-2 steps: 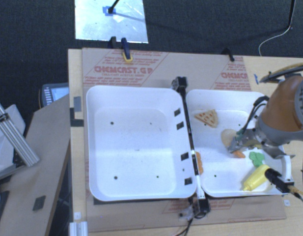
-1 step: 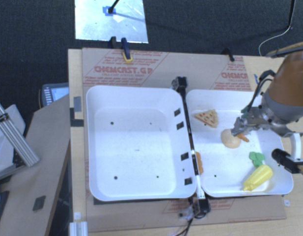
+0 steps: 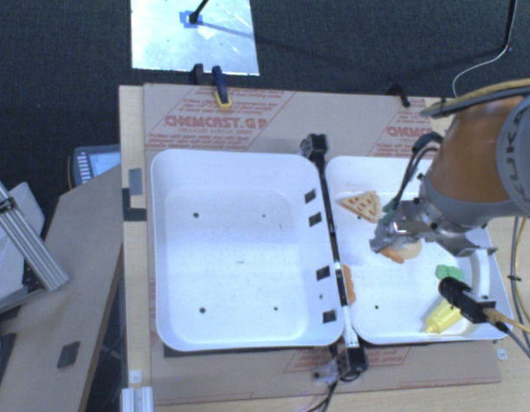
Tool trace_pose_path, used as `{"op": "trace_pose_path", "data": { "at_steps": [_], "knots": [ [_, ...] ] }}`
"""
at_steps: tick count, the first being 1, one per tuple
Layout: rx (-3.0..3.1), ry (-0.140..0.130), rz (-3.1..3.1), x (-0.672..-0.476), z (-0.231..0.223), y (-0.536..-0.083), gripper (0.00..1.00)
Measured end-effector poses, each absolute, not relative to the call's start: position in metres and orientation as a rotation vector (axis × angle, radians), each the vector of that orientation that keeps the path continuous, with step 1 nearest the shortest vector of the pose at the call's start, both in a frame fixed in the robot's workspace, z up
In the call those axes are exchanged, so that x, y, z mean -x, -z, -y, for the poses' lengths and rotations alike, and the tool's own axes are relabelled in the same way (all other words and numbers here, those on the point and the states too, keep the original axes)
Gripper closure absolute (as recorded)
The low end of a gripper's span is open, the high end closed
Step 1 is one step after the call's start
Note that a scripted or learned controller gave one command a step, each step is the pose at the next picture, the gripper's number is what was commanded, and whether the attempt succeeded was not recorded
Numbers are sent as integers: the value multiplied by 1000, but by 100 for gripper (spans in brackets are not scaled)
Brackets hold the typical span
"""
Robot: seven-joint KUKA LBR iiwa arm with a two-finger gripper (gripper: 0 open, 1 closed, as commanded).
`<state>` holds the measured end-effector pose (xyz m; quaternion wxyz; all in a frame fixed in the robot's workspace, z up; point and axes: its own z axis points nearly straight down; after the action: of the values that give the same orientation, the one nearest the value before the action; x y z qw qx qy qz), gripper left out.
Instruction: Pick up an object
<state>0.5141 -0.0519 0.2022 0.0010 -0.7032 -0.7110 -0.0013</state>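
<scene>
Two white bins sit side by side on the worktop. Inside the right bin (image 3: 368,320), the end effector (image 3: 392,237) is low over a tan object (image 3: 405,251), touching it; its opening I cannot tell. Beside lie a waffle-patterned triangle (image 3: 361,204), a green piece (image 3: 448,272) and a yellow piece (image 3: 440,318).

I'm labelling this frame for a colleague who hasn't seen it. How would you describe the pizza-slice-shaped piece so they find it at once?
Go to the right white bin, then to its far left corner beside the divider. The tan triangular piece lies flat there, just left of the gripper. It is the only triangle with dark dots; the yellow object and green object sit at the bin's near right.
</scene>
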Motion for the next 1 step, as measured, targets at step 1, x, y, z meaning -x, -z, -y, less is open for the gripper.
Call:
{"op": "trace_pose_path", "data": {
  "at_steps": [1],
  "knots": [
    [2216,12,2237,-555,17,-268,100]
  ]
}}
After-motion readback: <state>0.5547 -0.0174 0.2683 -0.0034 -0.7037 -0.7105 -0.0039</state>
